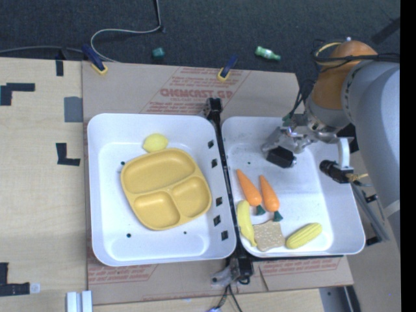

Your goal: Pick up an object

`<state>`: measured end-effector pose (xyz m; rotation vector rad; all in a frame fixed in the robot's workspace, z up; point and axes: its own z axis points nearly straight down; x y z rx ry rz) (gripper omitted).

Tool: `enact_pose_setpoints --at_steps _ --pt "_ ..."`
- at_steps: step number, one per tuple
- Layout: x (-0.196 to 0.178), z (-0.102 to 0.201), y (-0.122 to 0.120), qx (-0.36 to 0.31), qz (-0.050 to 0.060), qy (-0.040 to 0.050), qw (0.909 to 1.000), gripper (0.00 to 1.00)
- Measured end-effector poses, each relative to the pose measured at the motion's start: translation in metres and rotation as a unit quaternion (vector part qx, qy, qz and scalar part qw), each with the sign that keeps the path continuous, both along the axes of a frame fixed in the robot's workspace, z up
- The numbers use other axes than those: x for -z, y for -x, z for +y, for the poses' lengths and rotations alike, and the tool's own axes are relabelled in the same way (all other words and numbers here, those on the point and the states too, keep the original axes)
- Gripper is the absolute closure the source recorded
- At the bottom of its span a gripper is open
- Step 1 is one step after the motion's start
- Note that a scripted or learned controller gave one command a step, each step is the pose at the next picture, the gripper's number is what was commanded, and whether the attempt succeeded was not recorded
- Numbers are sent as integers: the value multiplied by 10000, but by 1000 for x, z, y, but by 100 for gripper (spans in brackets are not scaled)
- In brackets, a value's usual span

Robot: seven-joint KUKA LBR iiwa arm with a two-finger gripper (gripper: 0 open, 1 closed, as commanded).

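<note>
Camera view, seen from above at a slant. Two white bins lie side by side on the bench. The left bin (pixel 104 194) carries a yellow divided tray (pixel 166 188) near its middle, with a small yellow lemon (pixel 155 142) touching the tray's far edge. The right bin (pixel 338 207) carries the candidate objects, grouped toward its near edge: two carrots (pixel 249 187) (pixel 270 194) side by side, long axes running from far-left to near-right; a banana (pixel 245 221) along the left wall; a cracker (pixel 268 236); and a corn cob (pixel 303 235) near the near-right corner. The gripper (pixel 281 153) hangs over the far half of the right bin, nothing visible between its fingers; how far they stand apart cannot be told. The carrots lie nearest, just toward the bin's near-left from the gripper, so the likely approach is a short move that way and a descent across a carrot's long axis.
</note>
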<state>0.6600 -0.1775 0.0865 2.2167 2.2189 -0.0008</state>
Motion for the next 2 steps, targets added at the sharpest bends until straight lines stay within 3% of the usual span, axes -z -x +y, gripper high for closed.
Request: enact_pose_setpoints --at_steps 1,2 --pt "-10 1 -1 -8 -8 5 10000 100" --pt "-10 0 -1 -7 -4 8 10000 0"
